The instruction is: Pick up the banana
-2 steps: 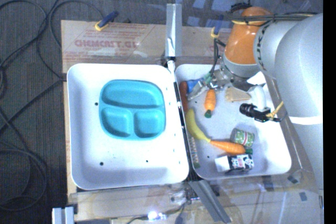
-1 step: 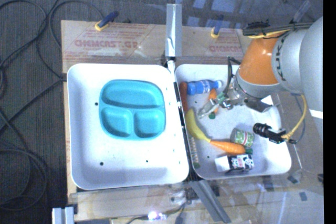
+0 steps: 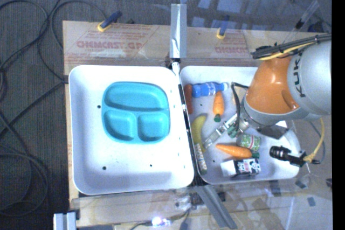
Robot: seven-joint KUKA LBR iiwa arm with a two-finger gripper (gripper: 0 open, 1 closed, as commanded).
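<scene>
Two shallow white bins sit side by side on a cardboard-topped bench (image 3: 108, 43). The left bin (image 3: 86, 164) holds a blue divided tray (image 3: 136, 112) with three compartments, lying flat near the bin's middle. The right bin (image 3: 291, 169) is crowded. The banana (image 3: 199, 127) lies near that bin's left wall, a pale yellow curve running far to near, apart from the arm. Just beside it on the right, an orange carrot (image 3: 218, 105) stands lengthwise, and at the far end a clear bottle with a blue label (image 3: 207, 89) lies on its side. Nearer the front, a second carrot (image 3: 234, 150) lies across the bin, with a green-and-white can (image 3: 249, 141) touching its right end and a small black-and-white carton (image 3: 246, 167) just beyond it toward the front wall. The arm comes in from the right — its orange band (image 3: 269, 91) hangs over the right half of the bin. The gripper (image 3: 229, 127) reaches down and left toward the middle of the bin, between the two carrots, right of the banana; whether its fingers are spread or closed I cannot tell, and nothing is visibly held.
</scene>
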